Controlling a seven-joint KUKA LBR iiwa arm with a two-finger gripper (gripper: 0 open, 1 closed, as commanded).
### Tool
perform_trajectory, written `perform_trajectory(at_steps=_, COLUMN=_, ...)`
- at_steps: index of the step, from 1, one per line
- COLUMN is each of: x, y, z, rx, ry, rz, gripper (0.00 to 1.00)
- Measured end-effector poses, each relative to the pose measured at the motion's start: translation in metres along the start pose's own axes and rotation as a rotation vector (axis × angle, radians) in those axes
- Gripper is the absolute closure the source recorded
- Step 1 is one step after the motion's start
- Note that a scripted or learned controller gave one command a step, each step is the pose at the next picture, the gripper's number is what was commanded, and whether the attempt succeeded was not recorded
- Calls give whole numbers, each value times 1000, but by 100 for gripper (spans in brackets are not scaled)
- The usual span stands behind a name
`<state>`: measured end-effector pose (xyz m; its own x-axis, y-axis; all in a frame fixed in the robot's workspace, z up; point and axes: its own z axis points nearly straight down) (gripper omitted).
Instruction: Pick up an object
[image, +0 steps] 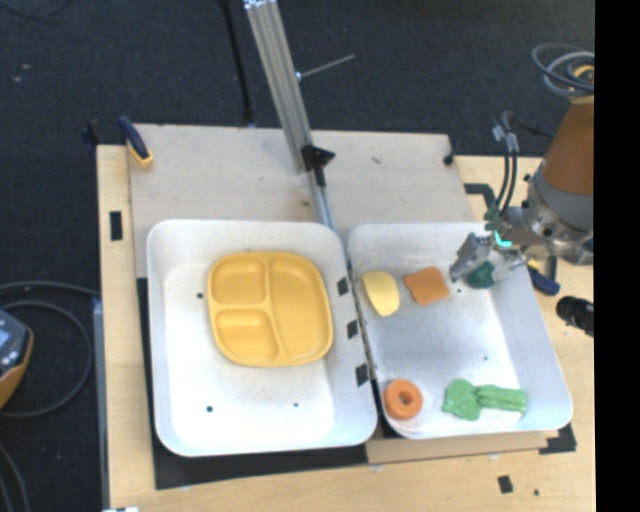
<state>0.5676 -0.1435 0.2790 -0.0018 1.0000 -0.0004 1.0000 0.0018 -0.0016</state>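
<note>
The right bin (520, 330) holds a pale yellow oval piece (380, 292), an orange-brown block (428, 286), an orange ring (404, 399) and a light green toy (483, 399). My gripper (478, 264) hangs low over the bin's far right corner, just right of the orange-brown block. A small dark green thing (483, 277) sits right at its tip; whether it is gripped is unclear. The grey arm with its orange band (572, 150) comes in from the right.
The left bin (180, 400) holds a yellow divided plate (270, 306). A slanted metal pole (285, 90) rises behind the bins, ending near their shared wall. Cables lie off the bench at left and upper right.
</note>
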Motion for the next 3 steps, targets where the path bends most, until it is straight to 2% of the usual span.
perform_trajectory(at_steps=1, x=0, y=1, z=-1, rx=-3, ry=0, rz=0, gripper=0)
perform_trajectory(at_steps=3, x=9, y=8, z=88, rx=1, ry=0, rz=3, gripper=0)
